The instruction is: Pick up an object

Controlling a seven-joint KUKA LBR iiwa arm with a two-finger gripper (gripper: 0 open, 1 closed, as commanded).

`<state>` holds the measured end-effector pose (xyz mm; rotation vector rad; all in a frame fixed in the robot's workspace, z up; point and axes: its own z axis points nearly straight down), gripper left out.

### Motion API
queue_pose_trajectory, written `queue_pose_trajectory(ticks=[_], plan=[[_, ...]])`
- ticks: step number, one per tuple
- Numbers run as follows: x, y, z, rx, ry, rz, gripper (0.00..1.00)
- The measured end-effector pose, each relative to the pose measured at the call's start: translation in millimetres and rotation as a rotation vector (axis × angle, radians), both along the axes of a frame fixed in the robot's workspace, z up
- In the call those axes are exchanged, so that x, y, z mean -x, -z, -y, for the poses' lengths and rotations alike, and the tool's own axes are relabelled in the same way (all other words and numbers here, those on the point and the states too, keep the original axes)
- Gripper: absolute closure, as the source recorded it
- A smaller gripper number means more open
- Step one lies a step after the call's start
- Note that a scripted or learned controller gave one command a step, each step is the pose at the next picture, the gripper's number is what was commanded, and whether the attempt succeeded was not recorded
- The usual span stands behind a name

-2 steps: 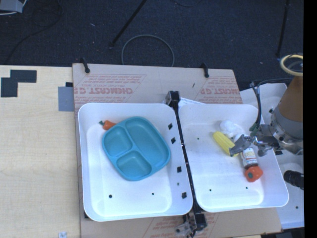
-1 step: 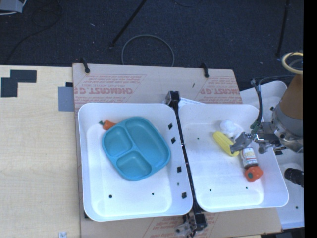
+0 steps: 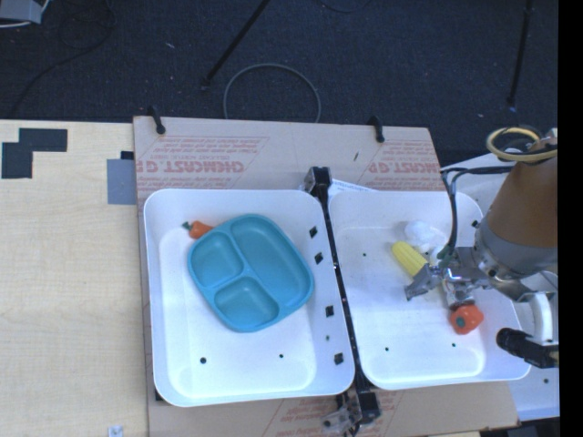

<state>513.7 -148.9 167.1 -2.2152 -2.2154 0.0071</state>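
Camera view. Pale wood bench [image 3: 64, 289] at left, carrying a cardboard sheet [image 3: 273, 157] under two white bins; dark carpet [image 3: 383, 53] behind, with cables and stand legs. Left bin [image 3: 173, 371]: one blue three-compartment plate [image 3: 249, 271], tilted, plus one small orange piece [image 3: 196, 229] touching the plate's upper-left edge. Right bin [image 3: 383, 353]: three things — one yellow object [image 3: 409, 258], one white crumpled object [image 3: 422, 235] just above it, one orange-red round object [image 3: 465, 319]. Arm [image 3: 528, 208] in from the right, orange band above the wrist. Gripper [image 3: 437, 280] low over the right bin, just beside the yellow object's lower right end, orange-red object near below-right. Nothing seen between the fingers; spread of jaws too unclear to tell.
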Motion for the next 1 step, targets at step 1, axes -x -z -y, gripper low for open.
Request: queue_pose_trajectory(ticks=[1], plan=[[0.7,46.2,6.4,0.001,0.001,0.003,0.00]])
